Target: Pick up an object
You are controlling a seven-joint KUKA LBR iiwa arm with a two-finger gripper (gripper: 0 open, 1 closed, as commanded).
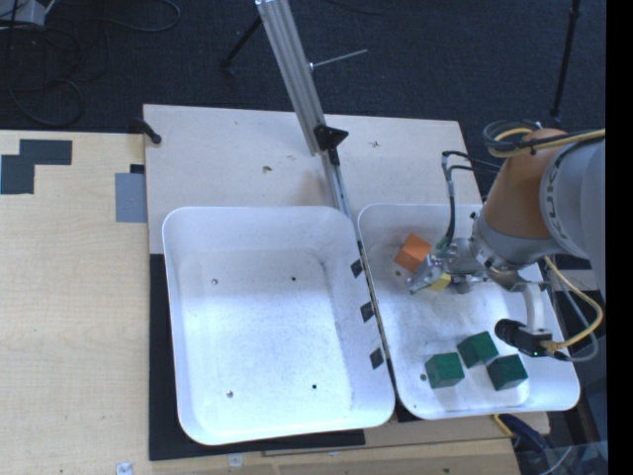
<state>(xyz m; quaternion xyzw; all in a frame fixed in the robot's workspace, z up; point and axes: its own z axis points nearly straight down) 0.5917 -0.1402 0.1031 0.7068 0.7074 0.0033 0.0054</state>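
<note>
In the right bin [554, 396] an orange block [412, 252] lies near the back left. Three green blocks rest toward the front: one [444, 368] on the left, one [479, 347] in the middle, one [507, 371] on the right. My gripper [431, 279] hangs low over the bin floor just right of and below the orange block, close to it. A small yellow bit shows by the gripper's metal parts. Nothing can be seen held in it.
The left bin [198, 228] sits beside the right one, with black clips [367, 311] along the shared wall. A slanted aluminium rail [297, 77] rises behind the bins. My arm [544, 206] with cables covers the right bin's back right corner.
</note>
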